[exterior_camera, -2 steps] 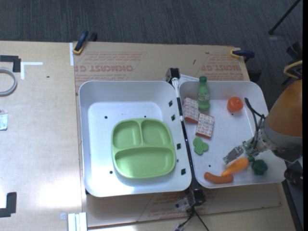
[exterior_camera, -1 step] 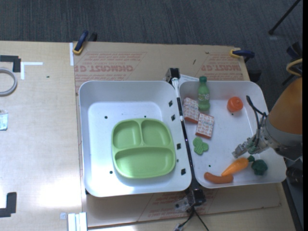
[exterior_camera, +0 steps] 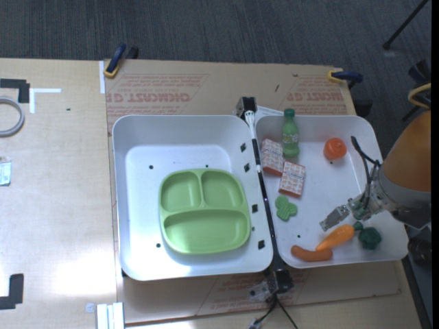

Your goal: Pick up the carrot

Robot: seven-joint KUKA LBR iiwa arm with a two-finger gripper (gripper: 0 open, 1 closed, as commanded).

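While the tool [exterior_camera: 341, 216] is hanging just above the carrot [exterior_camera: 336, 238], I cannot tell its state. Lying near the right bin's [exterior_camera: 315, 134] front edge, the carrot is looking light, hard, smooth; its thick middle is offering the best hold.

Red print on the cardboard sheet [exterior_camera: 206, 91] under the bins runs upside down; it cannot be read reliably.

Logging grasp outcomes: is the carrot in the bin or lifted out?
In the bin. The carrot lies flat on the floor of the right bin, near its front edge; the gripper is just above it.
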